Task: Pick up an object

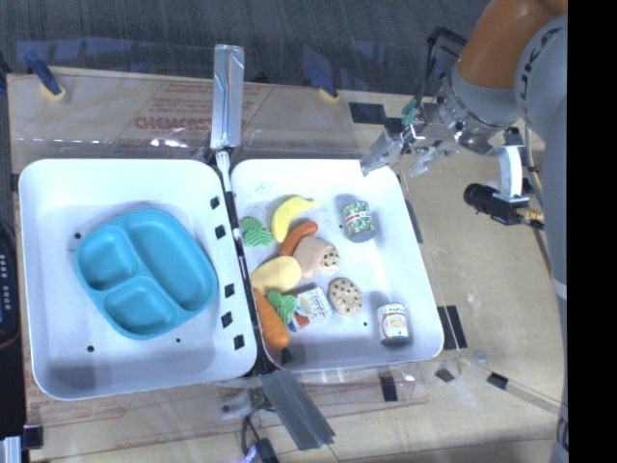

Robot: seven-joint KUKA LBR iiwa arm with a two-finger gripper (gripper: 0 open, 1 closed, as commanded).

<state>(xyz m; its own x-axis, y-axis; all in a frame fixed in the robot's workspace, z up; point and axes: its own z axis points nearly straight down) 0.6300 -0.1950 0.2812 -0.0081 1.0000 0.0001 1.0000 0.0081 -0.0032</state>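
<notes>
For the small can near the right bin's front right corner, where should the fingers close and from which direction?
Probably from straight above, closing across the can's round sides. It appears to stand upright, apart from the cookie, with bare bin floor around it.

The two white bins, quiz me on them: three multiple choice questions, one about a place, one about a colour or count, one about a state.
1. Where does the divided plate lie?
A. left bin
B. right bin
C. on the bench

2. What colour is it?
A. red
B. blue
C. yellow

3. Where is the hand?
A. down among the food
B. over the plate
C. above the right bin's far right corner

Answers:
1 A: the plate sits in the left bin.
2 B: it is blue.
3 C: the hand hangs over the corner of the right bin, apart from the banana and cans.
</notes>
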